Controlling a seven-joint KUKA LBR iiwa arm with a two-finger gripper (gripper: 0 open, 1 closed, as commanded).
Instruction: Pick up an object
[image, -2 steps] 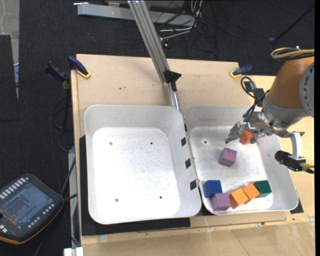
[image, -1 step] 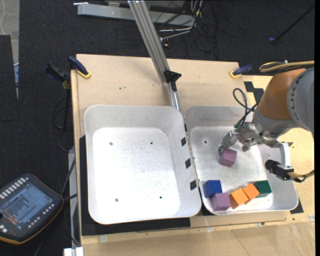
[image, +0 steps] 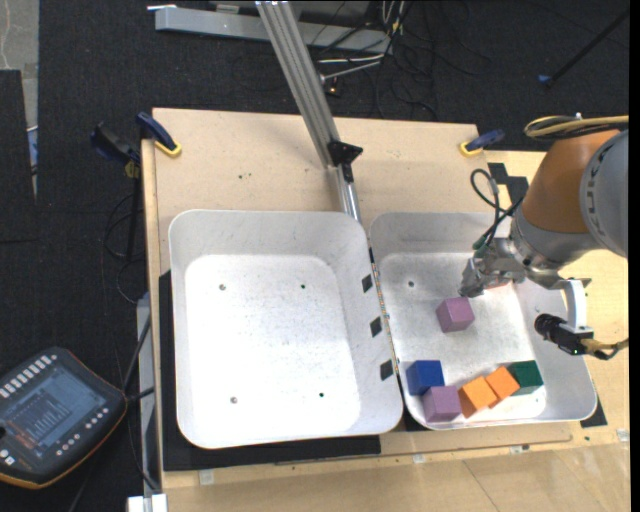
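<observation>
A pale wooden bench (image: 300, 160) stands on a dark floor strewn with cables, and it bears two shallow white bins side by side. The left bin (image: 200, 250) is the larger-looking one from this slant; the right bin (image: 400, 240) holds all the loose pieces. The grey arm (image: 580, 200) with its orange band reaches over the right bin, and its gripper (image: 480, 278) hangs low, just up and to the right of a purple cube (image: 455, 314) that lies apart in the middle of that bin. Whether the gripper is spread or closed cannot be made out from this angle, and nothing is seen between it. Five blocks can be counted: two purple, one blue (image: 424, 376), one orange (image: 486, 388) and one green (image: 522, 377); the second purple cube (image: 443, 402) sits with the other three in a tight row near the front wall. The lone purple cube seems the best target, since it has free space on every side. To do this well, the gripper should probably be centred squarely over it, aligned with its flat faces, lowered fully, and closed before lifting.
</observation>
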